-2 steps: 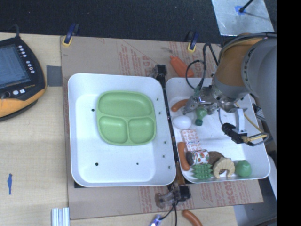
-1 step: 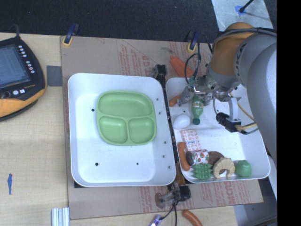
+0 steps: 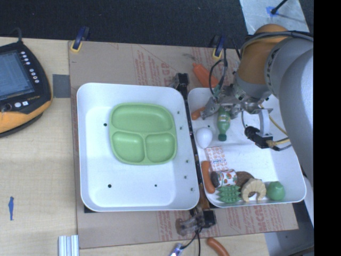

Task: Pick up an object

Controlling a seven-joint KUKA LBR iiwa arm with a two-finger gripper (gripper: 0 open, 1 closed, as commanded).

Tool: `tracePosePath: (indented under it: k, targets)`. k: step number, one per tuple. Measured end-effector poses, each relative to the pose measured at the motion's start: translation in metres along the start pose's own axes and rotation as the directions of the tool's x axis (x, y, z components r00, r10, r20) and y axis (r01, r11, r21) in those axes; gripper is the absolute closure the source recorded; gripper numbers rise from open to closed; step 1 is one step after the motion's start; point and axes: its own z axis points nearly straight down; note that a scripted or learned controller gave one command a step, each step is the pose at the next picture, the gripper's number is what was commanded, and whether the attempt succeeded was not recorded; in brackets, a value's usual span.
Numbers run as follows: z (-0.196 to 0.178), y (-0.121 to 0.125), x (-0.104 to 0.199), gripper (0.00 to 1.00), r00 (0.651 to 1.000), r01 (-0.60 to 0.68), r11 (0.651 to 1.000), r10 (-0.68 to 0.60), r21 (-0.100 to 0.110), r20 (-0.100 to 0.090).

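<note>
The gripper (image 3: 224,110) hangs over the far end of the right bin (image 3: 287,167), and a small green bottle (image 3: 223,125) stands directly under it; whether the jaws are closed on it I cannot tell. The bottle looks light, stiff and smooth, probably best taken across its narrow body. A white egg (image 3: 204,138) lies just beside it. The left bin (image 3: 93,143) carries a green divided plate (image 3: 143,133), and the wooden bench (image 3: 37,185) has room around both.

A small green bottle (image 3: 223,126) sits in the right bin (image 3: 287,161), near its far end. It stands roughly upright, just beside a white egg (image 3: 204,138).
</note>
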Motion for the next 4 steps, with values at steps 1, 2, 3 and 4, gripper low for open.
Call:
tracePosePath:
  k: [1,2,3,4]
  targets:
    - [-0.044,0.001,-0.018,0.00,1.000,-0.001,1.000,0.001,-0.005,-0.002]
    - [-0.059,-0.018,-0.065,0.00,1.000,-0.002,1.000,0.002,-0.002,-0.002]
    - [-0.074,-0.028,-0.113,0.00,1.000,-0.002,1.000,0.002,-0.005,-0.001]
    - [-0.116,-0.054,-0.112,0.00,1.000,-0.002,1.000,0.002,-0.003,-0.003]
